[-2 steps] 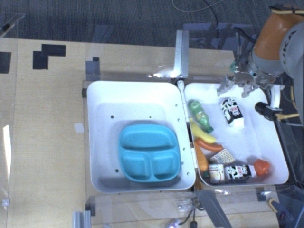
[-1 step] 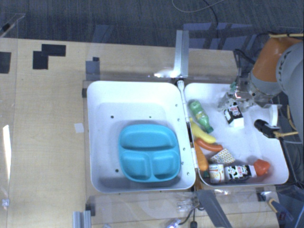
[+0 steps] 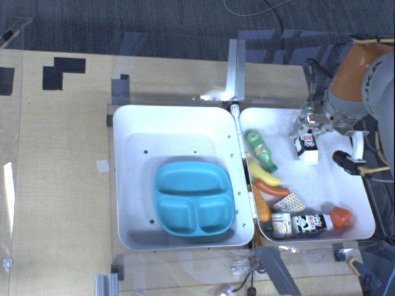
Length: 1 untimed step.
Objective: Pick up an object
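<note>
- A light blue plastic tray with three compartments (image 3: 194, 197) lies in the left shallow white bin (image 3: 133, 165), toward its near right side.
- The right shallow white bin (image 3: 364, 211) sits just beside the left one, and a metal divider rail (image 3: 236, 73) stands behind their shared edge.
- The pale wooden bench top (image 3: 55, 184) carries black square markings (image 3: 63, 71) near its far left.
- A thin black cable (image 3: 259, 5) loops across the dark grey carpet (image 3: 123, 11) beyond the bench.
</note>
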Tool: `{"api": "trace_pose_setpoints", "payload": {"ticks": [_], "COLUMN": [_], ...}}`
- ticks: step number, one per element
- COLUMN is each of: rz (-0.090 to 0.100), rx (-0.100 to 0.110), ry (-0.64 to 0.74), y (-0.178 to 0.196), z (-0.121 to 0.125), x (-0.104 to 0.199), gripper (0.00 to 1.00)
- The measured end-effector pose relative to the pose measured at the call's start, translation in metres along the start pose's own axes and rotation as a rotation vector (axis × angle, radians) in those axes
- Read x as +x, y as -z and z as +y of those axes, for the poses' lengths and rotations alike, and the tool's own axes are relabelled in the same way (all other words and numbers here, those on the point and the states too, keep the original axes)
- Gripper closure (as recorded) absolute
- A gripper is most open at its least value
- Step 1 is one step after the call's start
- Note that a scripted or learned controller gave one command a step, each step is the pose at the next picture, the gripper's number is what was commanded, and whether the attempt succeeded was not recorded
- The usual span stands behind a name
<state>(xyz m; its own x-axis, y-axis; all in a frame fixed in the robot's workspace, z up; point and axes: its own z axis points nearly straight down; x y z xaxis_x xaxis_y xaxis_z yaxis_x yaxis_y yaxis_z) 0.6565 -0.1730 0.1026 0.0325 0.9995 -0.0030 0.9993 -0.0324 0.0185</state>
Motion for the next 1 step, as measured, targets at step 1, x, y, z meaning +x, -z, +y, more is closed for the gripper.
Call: {"api": "trace_pose_setpoints", "payload": {"ticks": [1], "rz": [0.003], "rx": [0.011], "ry": [0.031], "y": [0.0809], "z": [-0.0164], "x": [0.051], "gripper": [1.0]}}
